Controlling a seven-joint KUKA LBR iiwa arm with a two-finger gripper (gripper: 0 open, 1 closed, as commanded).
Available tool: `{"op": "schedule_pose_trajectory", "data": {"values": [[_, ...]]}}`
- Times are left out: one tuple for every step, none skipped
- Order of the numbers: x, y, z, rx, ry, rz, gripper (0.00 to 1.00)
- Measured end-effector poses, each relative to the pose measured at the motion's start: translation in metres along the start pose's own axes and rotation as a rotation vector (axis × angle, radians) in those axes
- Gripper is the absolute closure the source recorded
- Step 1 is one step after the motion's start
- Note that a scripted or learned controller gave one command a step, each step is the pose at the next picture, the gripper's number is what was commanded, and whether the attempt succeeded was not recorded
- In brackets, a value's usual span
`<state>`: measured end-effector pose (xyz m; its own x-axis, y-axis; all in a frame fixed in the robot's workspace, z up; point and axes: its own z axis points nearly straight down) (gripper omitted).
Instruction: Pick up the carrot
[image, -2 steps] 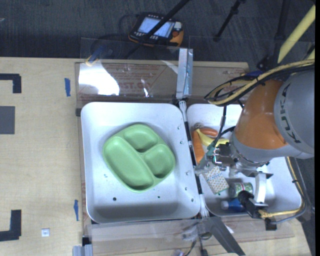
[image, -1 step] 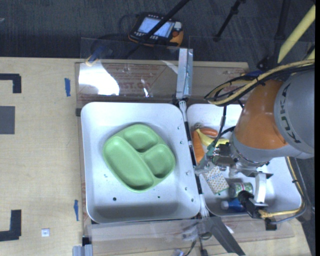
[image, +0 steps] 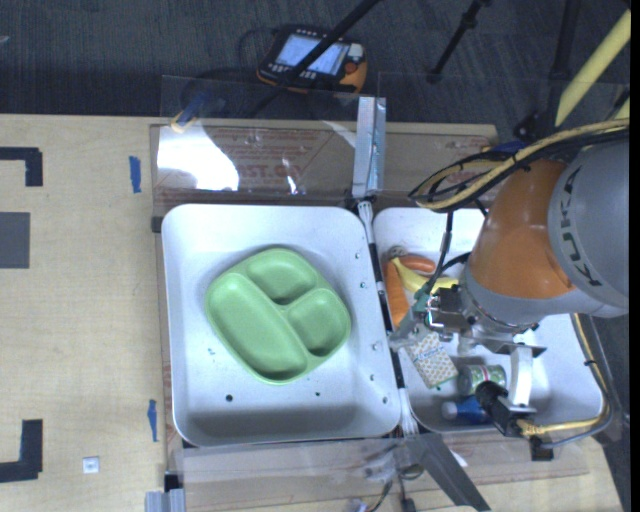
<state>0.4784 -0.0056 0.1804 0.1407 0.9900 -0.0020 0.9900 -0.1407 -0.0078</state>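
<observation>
Down in the right bin, the carrot lies along the left wall, a long orange shape running roughly top to bottom, close to the divider between the two bins. Just beside its upper end sits a yellow and orange item whose kind I cannot make out. Below the carrot's lower end lies a small white packet with a dotted pattern, tilted, and further toward the near wall are a green and white piece and a blue piece, both partly covered by the arm's parts.

The arm reaches in from the right and hangs over the middle of the right bin, its orange band above the wrist hiding much of the bin floor. The claw sits at the arm's lower left, just right of the carrot and near it; whether it touches the carrot, and whether it is wide or narrow, I cannot tell, as the wrist hardware blocks the tips. Nothing is visibly held.

In the left bin rests a green plate with three compartments, turned at a slant and well apart from the carrot. Both bins stand on the pale wooden table.
</observation>
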Motion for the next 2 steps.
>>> {"op": "schedule_pose_trajectory", "data": {"values": [[0.024, -0.004, 0.0, 0.0, 0.0, -0.038, 0.0], [-0.061, 0.014, 0.0, 0.001, 0.0, 0.214, 0.0]]}}
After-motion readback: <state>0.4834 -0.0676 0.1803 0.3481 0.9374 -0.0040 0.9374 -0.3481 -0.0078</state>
